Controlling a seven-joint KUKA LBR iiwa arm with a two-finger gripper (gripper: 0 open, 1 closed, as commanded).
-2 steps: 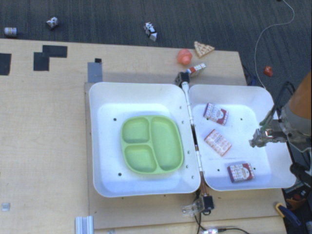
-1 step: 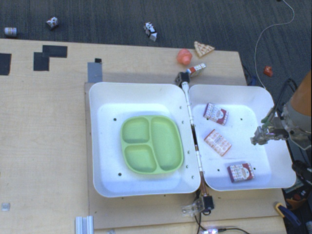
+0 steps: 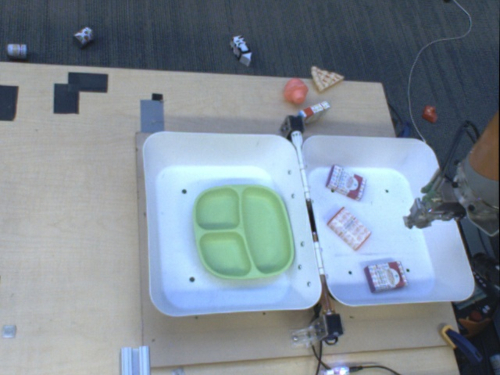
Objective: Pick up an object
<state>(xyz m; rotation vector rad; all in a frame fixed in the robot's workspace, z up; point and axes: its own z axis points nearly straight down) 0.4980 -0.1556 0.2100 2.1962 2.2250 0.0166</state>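
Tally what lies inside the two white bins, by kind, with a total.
Red-and-white packets: 3, in the right bin: upper packet, middle packet, lower packet
Green divided plate: 1, in the left bin
Total: 4

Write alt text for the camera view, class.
A robot gripper hovers at the right bin's right side, above three small red-and-white packets. The left bin holds a green divided plate.

Tray [image 3: 243,232] in left bin [image 3: 168,209]
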